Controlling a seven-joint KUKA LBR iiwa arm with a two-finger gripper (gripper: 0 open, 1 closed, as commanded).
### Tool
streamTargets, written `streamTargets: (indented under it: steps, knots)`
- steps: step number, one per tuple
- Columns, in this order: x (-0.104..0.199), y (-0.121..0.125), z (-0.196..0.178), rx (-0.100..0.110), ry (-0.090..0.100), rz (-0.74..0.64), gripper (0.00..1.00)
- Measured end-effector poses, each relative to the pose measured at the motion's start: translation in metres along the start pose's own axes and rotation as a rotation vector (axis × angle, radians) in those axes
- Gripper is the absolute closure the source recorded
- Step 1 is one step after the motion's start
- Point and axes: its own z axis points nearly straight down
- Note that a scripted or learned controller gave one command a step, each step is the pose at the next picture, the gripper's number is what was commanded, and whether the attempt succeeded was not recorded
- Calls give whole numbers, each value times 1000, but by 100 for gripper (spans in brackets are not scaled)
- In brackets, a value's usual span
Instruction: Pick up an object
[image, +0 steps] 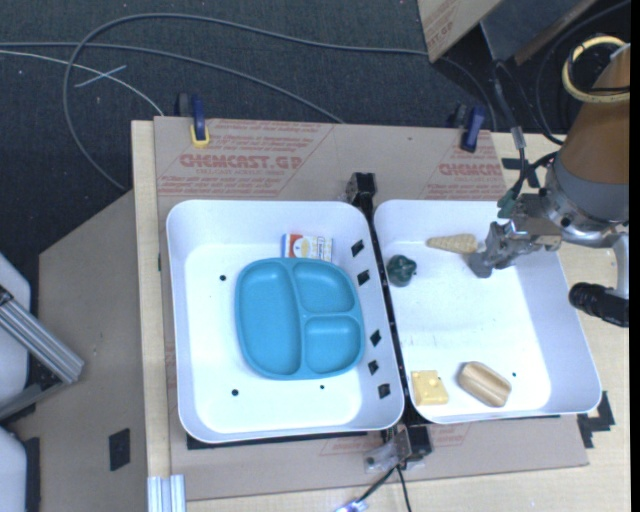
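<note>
Right bin (560, 330), right of frame: gripper (487, 262), finger state indiscernible, low beside cone-shaped object (452, 243), seemingly positioned to grasp it; green item (401, 268), yellow block (429, 387), bread-like piece (483, 384) loose nearby.

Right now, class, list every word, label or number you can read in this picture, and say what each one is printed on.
"CHEMCAST GP", in red, on the brown sheet under the bins, above the left bin.
"CHEMCAST", in red, again on that sheet, above the right bin; its letters are fainter.
The smaller red lines near both prints are too blurred to read.
The small carton in the left bin bears print too small to read.
</note>
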Motion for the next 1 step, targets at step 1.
streamTargets:
  steps: [1]
  knots:
    - [50, -1, 15, 6, 3, 0, 100]
